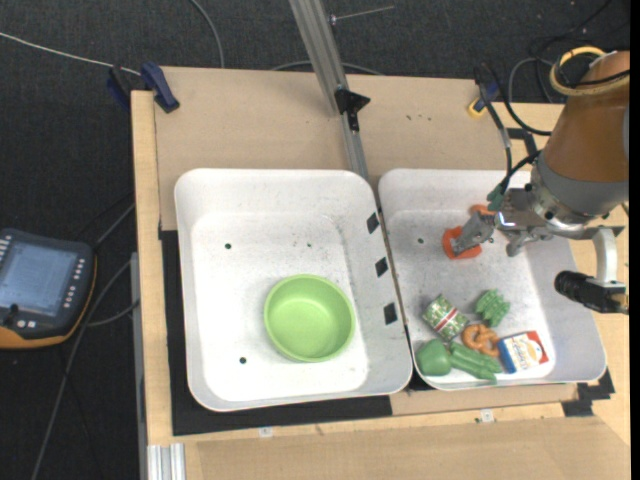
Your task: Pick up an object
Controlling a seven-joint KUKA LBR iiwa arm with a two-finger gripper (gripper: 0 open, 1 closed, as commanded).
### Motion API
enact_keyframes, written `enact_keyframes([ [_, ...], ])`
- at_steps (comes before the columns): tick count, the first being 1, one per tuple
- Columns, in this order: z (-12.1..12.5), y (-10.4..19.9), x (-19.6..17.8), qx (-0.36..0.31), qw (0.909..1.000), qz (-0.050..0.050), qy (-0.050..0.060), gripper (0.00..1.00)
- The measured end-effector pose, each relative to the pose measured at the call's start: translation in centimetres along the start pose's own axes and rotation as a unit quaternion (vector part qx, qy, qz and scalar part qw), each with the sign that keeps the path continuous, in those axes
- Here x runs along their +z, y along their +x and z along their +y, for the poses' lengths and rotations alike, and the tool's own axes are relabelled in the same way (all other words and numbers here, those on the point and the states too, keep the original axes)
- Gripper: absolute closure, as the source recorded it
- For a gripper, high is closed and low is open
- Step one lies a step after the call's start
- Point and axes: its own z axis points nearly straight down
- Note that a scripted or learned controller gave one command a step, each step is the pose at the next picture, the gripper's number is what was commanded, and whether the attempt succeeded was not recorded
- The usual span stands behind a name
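Observation:
My gripper [498, 234] hangs over the upper middle of the right bin [420, 193], below the orange-banded wrist. Its two fingers stand apart with nothing between them, so it is open. A small red-orange object [461, 244] lies on the bin floor, just left of the left finger [478, 231] and touching or nearly touching it. Toward the bin's front edge lie a green-and-white can [441, 316], a green leafy toy [490, 305], an orange ring-shaped piece [478, 338], a green scoop-like toy [447, 360] and a white, red and blue carton [524, 350].
The left bin [200, 208] holds a light green bowl [309, 317] near its front. A metal pole [325, 43] slants down to the gap between the bins. Black clips sit on the divider. A pendant [40, 286] lies off the bench at left.

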Motion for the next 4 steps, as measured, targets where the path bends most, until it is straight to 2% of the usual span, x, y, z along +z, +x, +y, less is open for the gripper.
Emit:
enact_keyframes([
  [1, 0.4, 0.4, 4.4, 0.000, 1.0000, 0.000, 0.000, 0.00],
  [2, 0.5, 0.3, 3.1, 0.000, 1.0000, 0.000, -0.002, 1.00],
  [4, 1.3, -0.3, -6.2, 0.000, 1.0000, -0.001, -0.004, 1.00],
])
